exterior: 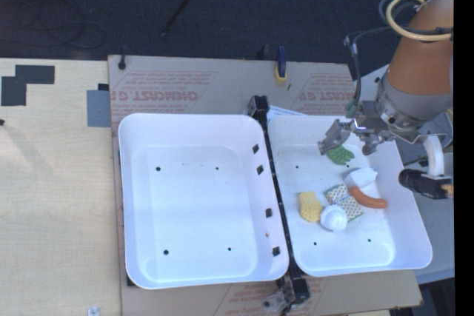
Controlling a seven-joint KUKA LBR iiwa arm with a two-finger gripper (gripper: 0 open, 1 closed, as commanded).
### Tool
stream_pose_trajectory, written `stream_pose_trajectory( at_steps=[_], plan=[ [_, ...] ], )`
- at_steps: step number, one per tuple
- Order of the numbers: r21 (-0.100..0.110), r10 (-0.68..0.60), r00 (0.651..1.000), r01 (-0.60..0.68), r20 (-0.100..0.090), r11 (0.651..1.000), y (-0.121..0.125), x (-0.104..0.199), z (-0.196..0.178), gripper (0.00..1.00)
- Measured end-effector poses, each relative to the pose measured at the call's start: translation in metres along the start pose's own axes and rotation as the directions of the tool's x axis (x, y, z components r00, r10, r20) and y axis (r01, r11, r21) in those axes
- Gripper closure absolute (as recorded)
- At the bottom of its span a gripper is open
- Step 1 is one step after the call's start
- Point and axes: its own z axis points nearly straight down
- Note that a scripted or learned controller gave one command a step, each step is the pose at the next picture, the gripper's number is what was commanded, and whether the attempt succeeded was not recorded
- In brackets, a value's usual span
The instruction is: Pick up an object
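Several small objects lie in the right bin: a green piece, a white block, an orange sausage shape, a checkered pad, a yellow block and a white ball. My gripper hangs over the bin's far right part, fingers spread open. The green piece lies just below and between the fingertips, and nothing is gripped.
The left bin sits beside the right one, with a black divider clamp between them. Both rest on a cardboard sheet. A blue-and-yellow clamp stands at the sheet's far edge.
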Motion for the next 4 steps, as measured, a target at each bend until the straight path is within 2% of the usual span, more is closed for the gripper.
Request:
stream_pose_trajectory(
  at_steps=[1,2,3,4],
  plan=[
    [-0.002,-0.002,1.0,0.002,-0.001,1.0,-0.051,0.033,-0.046,0.0],
    [-0.007,-0.008,1.0,0.008,-0.002,1.0,-0.066,0.106,-0.114,0.0],
    [-0.008,0.005,1.0,-0.005,0.003,1.0,-0.072,0.046,-0.172,0.0],
    [0.002,-0.001,1.0,0.001,0.002,1.0,-0.072,0.049,-0.178,1.0]
  ],
)
